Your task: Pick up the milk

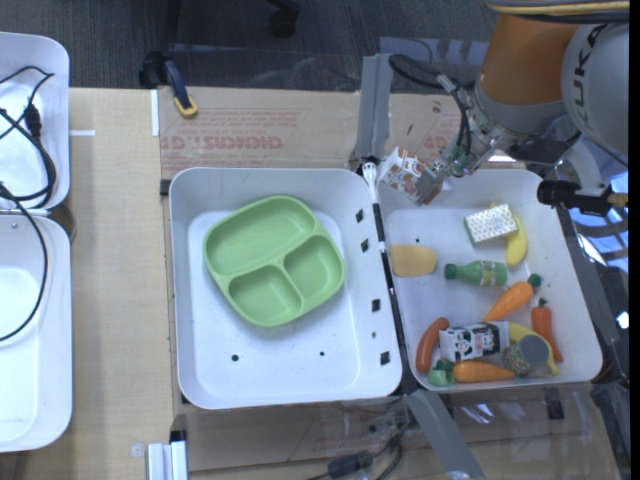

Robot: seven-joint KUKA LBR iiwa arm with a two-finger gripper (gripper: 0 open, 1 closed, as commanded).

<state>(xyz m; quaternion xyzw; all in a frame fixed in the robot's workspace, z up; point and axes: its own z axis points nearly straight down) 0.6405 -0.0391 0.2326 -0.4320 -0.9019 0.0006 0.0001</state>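
The milk [470, 343] is a small black-and-white carton lying on its side near the front of the right bin [572, 268], among toy carrots and a sausage. My gripper [432, 186] hangs over the back left corner of that bin, far from the milk. Just to its left, at the bin's rim, is a small white packet with red print [402, 173]. Whether that packet touches the gripper is unclear.
The left bin [200, 368] holds a green divided plate [275, 260]. In the right bin lie a yellow sponge block [490, 224], a banana [517, 243], a green bottle [478, 273], a tan bread piece [412, 260], carrots [512, 300] and a sausage [432, 340].
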